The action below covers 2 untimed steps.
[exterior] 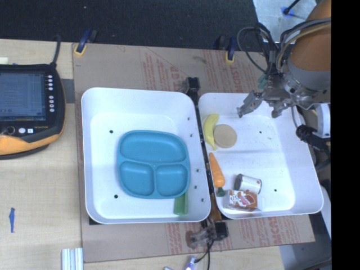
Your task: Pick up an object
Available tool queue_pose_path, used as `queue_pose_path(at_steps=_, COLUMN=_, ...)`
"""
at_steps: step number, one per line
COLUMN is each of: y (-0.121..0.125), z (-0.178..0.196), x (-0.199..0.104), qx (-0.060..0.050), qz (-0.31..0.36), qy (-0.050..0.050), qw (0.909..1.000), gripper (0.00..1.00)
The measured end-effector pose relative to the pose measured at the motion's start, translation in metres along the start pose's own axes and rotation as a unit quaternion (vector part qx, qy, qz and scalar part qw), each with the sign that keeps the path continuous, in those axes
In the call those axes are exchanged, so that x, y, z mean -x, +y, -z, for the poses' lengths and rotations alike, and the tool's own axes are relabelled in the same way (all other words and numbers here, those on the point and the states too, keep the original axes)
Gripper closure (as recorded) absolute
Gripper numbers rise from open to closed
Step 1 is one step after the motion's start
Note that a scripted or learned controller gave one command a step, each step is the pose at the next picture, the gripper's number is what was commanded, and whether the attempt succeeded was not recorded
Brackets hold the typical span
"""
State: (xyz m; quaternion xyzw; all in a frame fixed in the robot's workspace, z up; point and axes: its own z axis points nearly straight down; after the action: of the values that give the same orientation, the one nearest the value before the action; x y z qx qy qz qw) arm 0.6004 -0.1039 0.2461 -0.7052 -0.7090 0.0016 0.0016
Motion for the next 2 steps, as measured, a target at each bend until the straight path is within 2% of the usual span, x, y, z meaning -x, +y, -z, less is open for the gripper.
queue_pose_path(at_steps=1, y=0.023, z=-0.151, x=0.000, qx=0.004, qz=-0.001, qy=0.000, qw=1.0000, gripper=0.00)
queue_pose_path(at_steps=2, y=0.024, z=-0.140, x=0.001, qx=0.004, qz=0.001, qy=-0.001, qw=1.0000, gripper=1.00)
